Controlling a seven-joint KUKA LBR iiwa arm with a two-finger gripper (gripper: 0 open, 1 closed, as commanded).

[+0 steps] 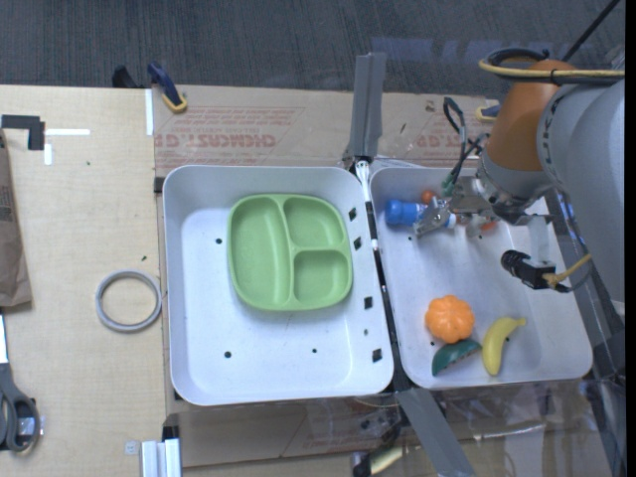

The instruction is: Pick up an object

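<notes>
The right bin (556,366) holds an orange pumpkin-shaped toy (449,318), a yellow banana (500,343), a dark green piece (455,357) and a blue object (402,212) at its far left. My gripper (434,220) is low in the bin's far part, just right of the blue object, with small orange-red bits beside it. The arm hides the gripper's upper part, and nothing shows between its fingers.
The left bin (199,366) carries a green divided plate (290,251). A grey ring (129,299) lies on the bench to the left, with scissors (15,420) at the lower left edge. A black cable end (527,268) hangs over the right bin.
</notes>
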